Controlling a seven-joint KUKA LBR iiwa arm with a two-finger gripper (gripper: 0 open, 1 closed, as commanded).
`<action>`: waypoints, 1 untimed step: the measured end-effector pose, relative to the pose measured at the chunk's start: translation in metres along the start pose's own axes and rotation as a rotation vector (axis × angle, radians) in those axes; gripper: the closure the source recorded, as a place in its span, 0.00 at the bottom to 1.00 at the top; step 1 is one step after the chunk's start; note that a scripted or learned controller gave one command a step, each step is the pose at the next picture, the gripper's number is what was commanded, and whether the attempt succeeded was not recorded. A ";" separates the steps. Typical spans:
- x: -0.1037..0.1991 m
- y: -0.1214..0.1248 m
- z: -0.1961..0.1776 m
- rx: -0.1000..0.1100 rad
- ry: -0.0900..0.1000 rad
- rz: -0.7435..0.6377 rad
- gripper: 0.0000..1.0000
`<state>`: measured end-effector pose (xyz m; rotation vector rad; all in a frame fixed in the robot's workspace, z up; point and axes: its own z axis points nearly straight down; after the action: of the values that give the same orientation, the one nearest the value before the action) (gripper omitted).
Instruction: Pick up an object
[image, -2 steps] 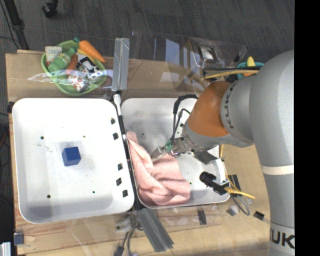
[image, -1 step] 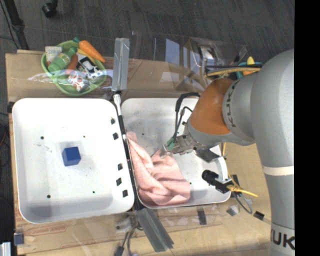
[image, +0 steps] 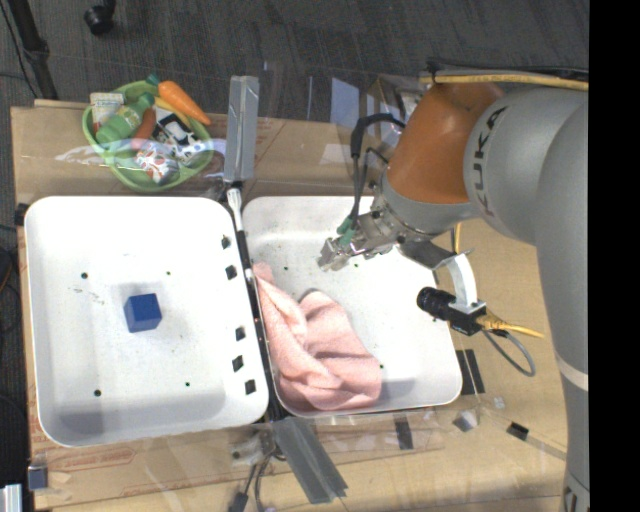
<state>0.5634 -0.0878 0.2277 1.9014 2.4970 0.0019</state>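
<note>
While the gripper (image: 335, 252) hangs above the right bin (image: 425, 375), up-right of the pink cloth (image: 315, 345), whether it is open cannot be told. Nothing looks lifted; pick judged outstanding.

A crumpled pink cloth (image: 318, 345) lies in the right bin; a blue cube (image: 143, 311) sits left.

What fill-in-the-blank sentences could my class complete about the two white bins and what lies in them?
1. The small blue cube lies in the ____ shallow white bin.
2. The crumpled pink cloth lies in the ____ bin.
3. The round green bowl of toy food stands ____ both bins.

Missing words: left; right; outside
</note>
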 end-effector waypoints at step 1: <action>0.000 0.000 0.000 0.001 0.000 0.000 0.00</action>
<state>0.5632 -0.0879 0.2272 1.9024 2.4972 0.0011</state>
